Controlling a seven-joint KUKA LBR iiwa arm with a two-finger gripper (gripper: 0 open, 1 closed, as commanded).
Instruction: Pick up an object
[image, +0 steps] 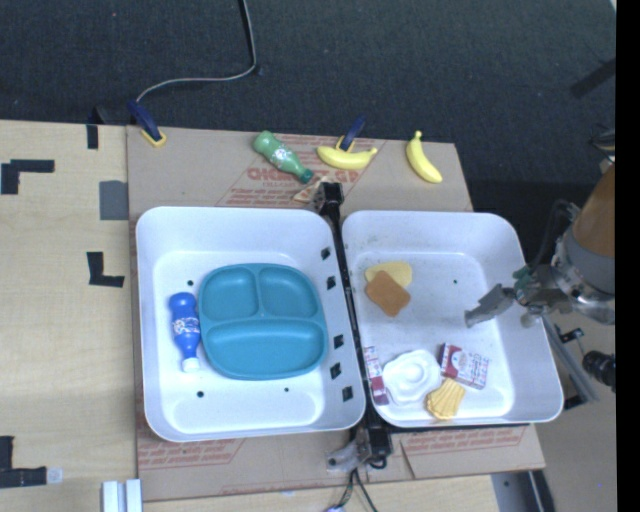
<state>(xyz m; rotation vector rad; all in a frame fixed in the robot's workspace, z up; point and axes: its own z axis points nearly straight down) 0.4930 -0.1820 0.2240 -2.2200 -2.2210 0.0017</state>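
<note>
The arm reaches in over the right bin's (500, 235) right rim, its gripper (487, 306) low near that edge, fingers spread and holding nothing. That bin carries five food pieces: a brown toast (388, 294) on a yellow slice near the left wall, plus a fried egg (410, 375), carton (466, 365) and crinkled chip (446, 400) along the front. The left bin (160, 230) holds one blue plate (263, 320) and one blue bottle (184, 330).

Arm (598, 235) cut off at 3 o'clock edge, only wrist part shows. Gripper (487, 307) blurry, finger state unclear. Small carton (465, 365) label too small to read; fried-egg toy (410, 375) overlaps dark packet (374, 373).
</note>
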